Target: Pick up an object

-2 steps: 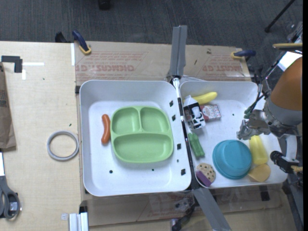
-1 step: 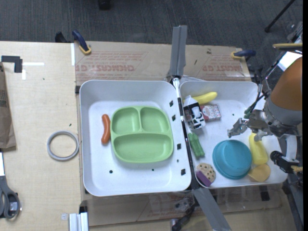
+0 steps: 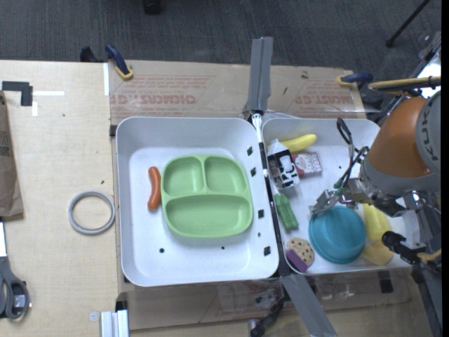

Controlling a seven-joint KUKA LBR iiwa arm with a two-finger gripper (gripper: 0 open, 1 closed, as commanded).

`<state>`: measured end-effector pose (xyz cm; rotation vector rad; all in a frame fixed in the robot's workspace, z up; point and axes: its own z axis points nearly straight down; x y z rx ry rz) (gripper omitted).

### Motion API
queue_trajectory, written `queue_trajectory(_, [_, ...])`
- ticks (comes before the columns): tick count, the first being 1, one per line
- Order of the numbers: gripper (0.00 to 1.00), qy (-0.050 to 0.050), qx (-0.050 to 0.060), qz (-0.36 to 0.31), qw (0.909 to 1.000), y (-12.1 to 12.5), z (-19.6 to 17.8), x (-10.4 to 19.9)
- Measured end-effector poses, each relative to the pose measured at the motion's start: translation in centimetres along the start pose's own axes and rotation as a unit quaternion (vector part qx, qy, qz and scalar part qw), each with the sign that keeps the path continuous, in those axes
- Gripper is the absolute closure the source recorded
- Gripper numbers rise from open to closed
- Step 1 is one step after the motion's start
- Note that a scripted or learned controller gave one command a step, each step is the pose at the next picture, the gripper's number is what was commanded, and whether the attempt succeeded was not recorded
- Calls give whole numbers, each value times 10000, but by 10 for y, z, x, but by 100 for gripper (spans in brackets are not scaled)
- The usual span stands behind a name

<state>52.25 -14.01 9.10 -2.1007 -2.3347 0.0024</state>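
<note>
My gripper (image 3: 324, 203) hangs low in the right bin (image 3: 319, 127), just above the left rim of a blue bowl (image 3: 338, 235). Whether anything sits between its fingers is unclear. Around it lie a yellow banana (image 3: 297, 143), a black-and-white carton (image 3: 282, 166), a small red-and-white packet (image 3: 308, 163), a green pickle-like piece (image 3: 285, 211), a cookie (image 3: 299, 246) with a purple piece (image 3: 297, 260) beside it, and a yellow object (image 3: 377, 233) to the right of the bowl. The left bin (image 3: 133, 209) holds a green divided plate (image 3: 206, 194) and an orange hot dog (image 3: 153, 188).
The grey arm with its orange band (image 3: 400, 146) covers the right bin's right side. A metal divider (image 3: 260, 76) runs between the bins. A tape ring (image 3: 92, 211) and scissors (image 3: 12, 295) lie on the bench at left. Clamps (image 3: 119, 60) hold the cardboard at the back.
</note>
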Motion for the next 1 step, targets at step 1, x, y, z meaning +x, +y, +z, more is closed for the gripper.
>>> queue_trajectory(1, [0,-36,-131,213,9997,-21,-6,-4])
